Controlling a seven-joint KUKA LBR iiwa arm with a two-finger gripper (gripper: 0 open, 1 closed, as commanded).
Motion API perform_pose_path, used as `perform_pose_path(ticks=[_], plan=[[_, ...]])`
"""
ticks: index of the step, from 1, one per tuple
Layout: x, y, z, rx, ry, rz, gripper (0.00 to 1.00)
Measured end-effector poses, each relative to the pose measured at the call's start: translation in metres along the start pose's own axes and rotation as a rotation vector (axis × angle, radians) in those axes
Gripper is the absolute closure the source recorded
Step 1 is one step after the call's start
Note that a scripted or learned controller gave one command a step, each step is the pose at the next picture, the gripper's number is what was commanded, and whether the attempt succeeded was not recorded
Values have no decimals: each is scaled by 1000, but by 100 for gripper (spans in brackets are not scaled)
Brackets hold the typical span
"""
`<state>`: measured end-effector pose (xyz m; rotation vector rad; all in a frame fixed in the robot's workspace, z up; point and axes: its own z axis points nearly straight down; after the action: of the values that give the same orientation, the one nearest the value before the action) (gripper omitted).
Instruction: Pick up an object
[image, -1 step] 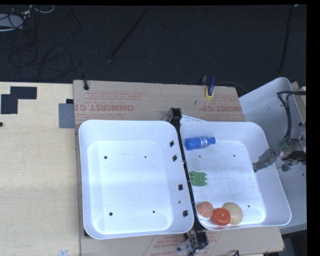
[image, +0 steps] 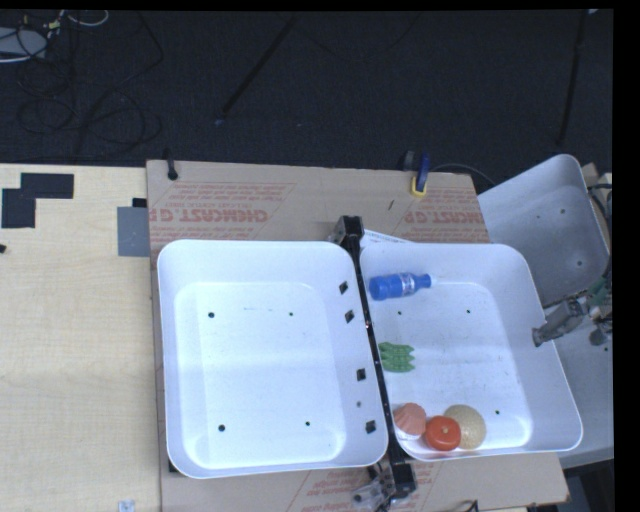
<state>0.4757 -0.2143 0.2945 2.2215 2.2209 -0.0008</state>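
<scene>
Lay on its side near the right bin's (image: 540, 330) far-left corner: a blue plastic bottle (image: 398, 286), cylindrical, white-tipped. Below it, beside the left wall, a small green ridged piece (image: 396, 357). Clustered at the near-left corner: a pinkish round piece (image: 409, 418), an orange-red disc (image: 443, 433), a beige dome (image: 468, 424), touching. Past the right rim, metallic end effector (image: 566, 318); spread or pressed together could not be told.
</scene>
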Motion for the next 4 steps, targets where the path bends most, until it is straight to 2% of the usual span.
perform_pose_path(ticks=[1,2,3,4], plan=[[1,40,19,1,0,-2,0],[2,-4,140,15,7,1,0],[0,2,18,-10,-4,-2,0],[0,0,15,2,1,-1,100]])
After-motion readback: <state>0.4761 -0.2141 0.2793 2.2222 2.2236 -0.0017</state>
